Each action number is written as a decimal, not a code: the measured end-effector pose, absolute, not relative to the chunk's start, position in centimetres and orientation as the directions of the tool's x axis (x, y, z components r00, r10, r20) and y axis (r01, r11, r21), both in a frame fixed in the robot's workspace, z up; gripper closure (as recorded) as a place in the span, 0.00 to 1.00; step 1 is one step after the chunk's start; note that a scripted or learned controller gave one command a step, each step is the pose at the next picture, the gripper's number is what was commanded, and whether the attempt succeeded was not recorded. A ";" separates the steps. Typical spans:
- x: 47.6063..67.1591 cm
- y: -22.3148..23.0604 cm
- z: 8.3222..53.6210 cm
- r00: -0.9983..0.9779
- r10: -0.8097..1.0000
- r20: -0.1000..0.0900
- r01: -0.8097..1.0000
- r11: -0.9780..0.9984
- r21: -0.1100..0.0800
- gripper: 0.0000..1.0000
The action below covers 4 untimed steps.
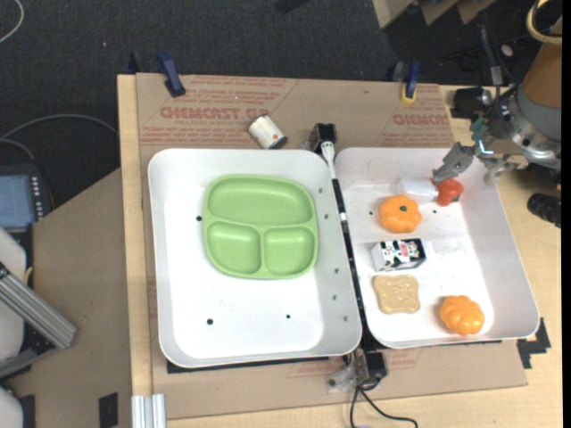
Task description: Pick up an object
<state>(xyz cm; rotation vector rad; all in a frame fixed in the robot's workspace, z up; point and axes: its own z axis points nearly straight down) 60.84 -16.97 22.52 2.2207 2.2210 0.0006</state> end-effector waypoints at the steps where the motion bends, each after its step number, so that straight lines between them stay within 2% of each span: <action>1: 57.7 -9.0 22.5 -0.006 1.000 0.004 1.000 0.006 -0.004 0.00; 2: 52.7 -1.5 22.8 -0.007 1.000 0.004 1.000 0.007 -0.005 0.00; 3: 48.6 3.2 22.7 -0.004 1.000 0.002 1.000 0.004 -0.006 0.00; 4: 50.6 2.3 38.1 -0.002 1.000 0.001 1.000 0.002 0.020 0.00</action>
